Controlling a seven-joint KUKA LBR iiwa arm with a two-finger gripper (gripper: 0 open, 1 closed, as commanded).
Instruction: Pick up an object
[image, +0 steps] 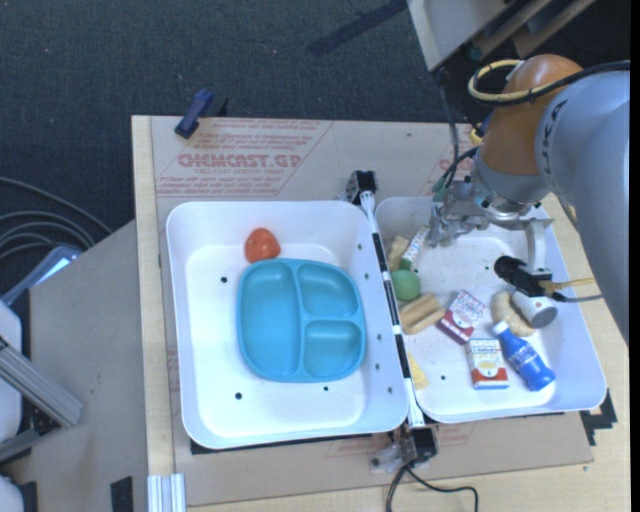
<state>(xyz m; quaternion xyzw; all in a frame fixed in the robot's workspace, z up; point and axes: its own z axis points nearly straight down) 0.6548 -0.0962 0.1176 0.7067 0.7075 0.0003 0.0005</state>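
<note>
Here, claw (440, 228) low over the far left corner of the right bin (575, 385); open or closed, cannot tell. Just below it: tan block (403, 249), green ball (406, 284). Further out: 2 red-white boxes (463, 316), blue bottle (525, 360). In the left bin (190, 330): blue tray (298, 318), orange ball (262, 243).

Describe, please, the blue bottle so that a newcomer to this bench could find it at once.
Start at the right bin, the one under the arm. Go to its near right corner: the blue bottle lies there on its side, white cap pointing away, beside a small red and white carton. It is the one blue thing in that bin.
</note>
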